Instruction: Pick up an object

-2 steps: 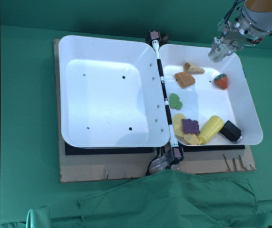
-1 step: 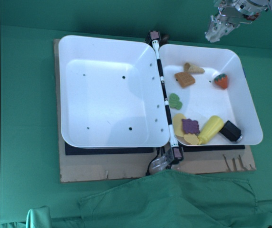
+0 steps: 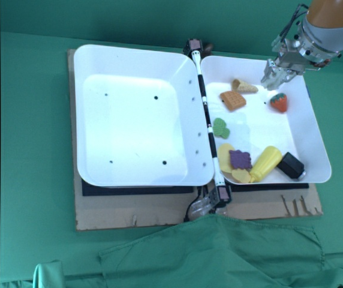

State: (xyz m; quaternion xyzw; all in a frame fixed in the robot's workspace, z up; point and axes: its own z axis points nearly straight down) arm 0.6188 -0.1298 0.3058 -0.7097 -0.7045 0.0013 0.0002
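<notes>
The right bin (image 3: 312, 137) holds several small toys. A red strawberry (image 3: 279, 102) lies near its far right side. An orange waffle (image 3: 233, 100) and a tan cone piece (image 3: 244, 86) lie toward the back. A green piece (image 3: 220, 127) sits by the divider. At the front lie a purple piece (image 3: 240, 159) on yellow shapes, a yellow bottle (image 3: 266, 162) and a black block (image 3: 291, 165). My gripper (image 3: 271, 80) hangs over the bin's back right part, just left of and above the strawberry, with nothing visibly between its fingers.
The left bin (image 3: 135, 116) sits beside it, joined by a black and white hinge bar (image 3: 205, 119). Both rest on cardboard (image 3: 129, 218) over green cloth. A fold of green fabric (image 3: 219, 251) lies at the front.
</notes>
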